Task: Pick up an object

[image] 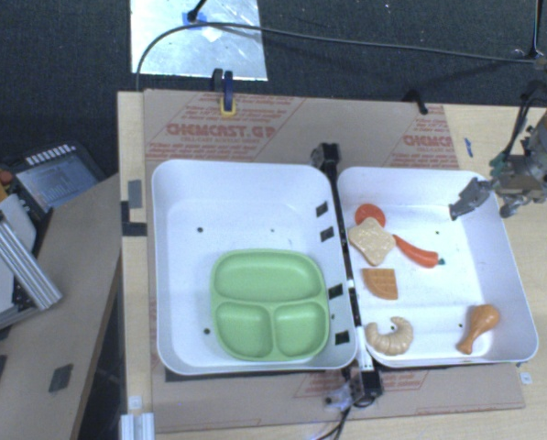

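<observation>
Six food toys are lying in the right bin (516, 273), and the hand (488, 195) is hovering over that bin's far right part, reaching in from the right. Its two fingers are standing apart with nothing between them.

Camera view: nearest the hand is the orange carrot (416, 252), lying left of and nearer than the hand, its long axis slanting from far left to near right. Just left of it are sitting the bread slice (372, 241), the red tomato slice (370, 214) beyond that, and an orange wedge (381, 283) nearer. A shrimp (389, 335) and a drumstick (477, 326) are resting along the near wall, well apart from the hand.

Judgement: the carrot looks the likeliest target; the hand is needing a short travel leftward and nearer, then a descent, fingers set across the slant.

The left bin (177, 200) is holding a green divided plate (268, 302).
</observation>
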Robot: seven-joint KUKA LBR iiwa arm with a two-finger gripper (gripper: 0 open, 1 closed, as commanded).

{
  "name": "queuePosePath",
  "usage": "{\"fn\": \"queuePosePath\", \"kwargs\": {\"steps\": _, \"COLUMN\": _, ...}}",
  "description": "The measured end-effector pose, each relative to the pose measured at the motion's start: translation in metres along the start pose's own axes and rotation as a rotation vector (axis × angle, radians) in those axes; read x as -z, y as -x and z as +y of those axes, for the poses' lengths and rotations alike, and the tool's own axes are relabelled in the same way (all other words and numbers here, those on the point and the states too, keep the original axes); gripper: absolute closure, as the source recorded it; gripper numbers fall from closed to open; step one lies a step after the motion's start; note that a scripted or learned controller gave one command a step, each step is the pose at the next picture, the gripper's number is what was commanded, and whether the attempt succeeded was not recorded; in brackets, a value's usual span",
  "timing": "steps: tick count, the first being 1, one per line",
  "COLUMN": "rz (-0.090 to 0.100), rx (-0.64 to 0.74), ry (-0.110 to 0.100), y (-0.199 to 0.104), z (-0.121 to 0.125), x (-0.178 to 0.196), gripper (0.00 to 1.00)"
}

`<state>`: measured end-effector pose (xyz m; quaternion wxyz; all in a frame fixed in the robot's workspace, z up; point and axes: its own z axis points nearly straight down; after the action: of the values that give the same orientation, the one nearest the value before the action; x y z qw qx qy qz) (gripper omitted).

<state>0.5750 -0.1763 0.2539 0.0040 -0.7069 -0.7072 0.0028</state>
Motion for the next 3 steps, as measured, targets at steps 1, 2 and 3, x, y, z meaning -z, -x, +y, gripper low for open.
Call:
{"fn": "queuePosePath", "kwargs": {"steps": 1, "rz": -0.002, "rx": 0.003, "ry": 0.011, "y": -0.001, "z": 0.002, "x": 0.007, "gripper": 0.0}}
{"fn": "queuePosePath", "kwargs": {"steps": 2, "rz": -0.002, "rx": 0.002, "ry": 0.009, "y": -0.005, "z": 0.005, "x": -0.054, "gripper": 0.0}}
{"fn": "queuePosePath", "kwargs": {"steps": 3, "rz": -0.001, "rx": 0.001, "ry": 0.009, "y": -0.012, "z": -0.001, "x": -0.109, "gripper": 0.0}}
